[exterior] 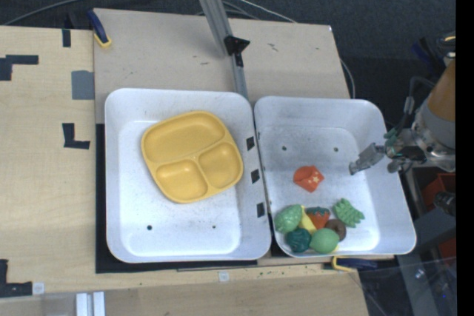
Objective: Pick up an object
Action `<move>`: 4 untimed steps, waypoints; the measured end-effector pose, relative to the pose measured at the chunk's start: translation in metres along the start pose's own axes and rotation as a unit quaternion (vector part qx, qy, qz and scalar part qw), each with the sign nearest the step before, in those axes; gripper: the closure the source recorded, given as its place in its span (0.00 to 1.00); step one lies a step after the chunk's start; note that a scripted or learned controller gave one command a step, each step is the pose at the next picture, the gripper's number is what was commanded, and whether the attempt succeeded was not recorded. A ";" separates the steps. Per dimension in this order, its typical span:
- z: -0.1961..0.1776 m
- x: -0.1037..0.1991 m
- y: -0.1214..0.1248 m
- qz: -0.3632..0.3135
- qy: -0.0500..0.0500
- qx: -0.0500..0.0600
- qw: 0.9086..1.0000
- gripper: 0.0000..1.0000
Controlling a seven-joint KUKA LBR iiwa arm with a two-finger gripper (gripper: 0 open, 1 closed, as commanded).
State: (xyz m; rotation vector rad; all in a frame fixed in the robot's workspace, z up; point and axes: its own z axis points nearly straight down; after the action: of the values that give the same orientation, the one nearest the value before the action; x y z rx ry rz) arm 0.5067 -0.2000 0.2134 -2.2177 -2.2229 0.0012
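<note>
1. Camera view, the bins: two shallow white bins sit side by side on the bench, their inner walls touching down the middle. The left bin (126, 181) holds a yellow tray (192, 155); the right bin (370, 122) holds a handful of small toys.

2. Tray: it has three compartments, one large and two smaller, and lies flat in the upper middle of the left bin. It is turned at a slant, with its long axis running from upper left to lower right.

3. Red toy (309, 177): a small blocky piece lying alone near the middle of the right bin, apart from the others. It is too compact to give a clear long axis.

4. Cluster along the right bin's near wall: a light green toy (289, 217), a dark teal toy (298, 239), a round green toy (324, 240) and a red-orange toy (318, 217) are packed together and touching. A ridged green toy (348, 212) lies just to their right, its long axis slanting from upper left to lower right.

5. Gripper (364, 160): it hangs over the right side of the right bin, reaching in from the right, right of the red toy and above the cluster. Nothing is seen between its fingers; I cannot tell whether they are spread or together.
</note>
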 end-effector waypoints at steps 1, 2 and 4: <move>0.000 0.000 0.000 0.000 0.000 0.000 1.000 0.00; 0.064 0.000 0.002 0.001 0.001 0.003 1.000 0.00; 0.124 0.001 0.004 0.000 -0.001 0.000 1.000 0.00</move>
State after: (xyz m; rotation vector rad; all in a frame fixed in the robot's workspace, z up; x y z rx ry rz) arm 0.5108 -0.1987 0.0893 -2.2196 -2.2239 0.0024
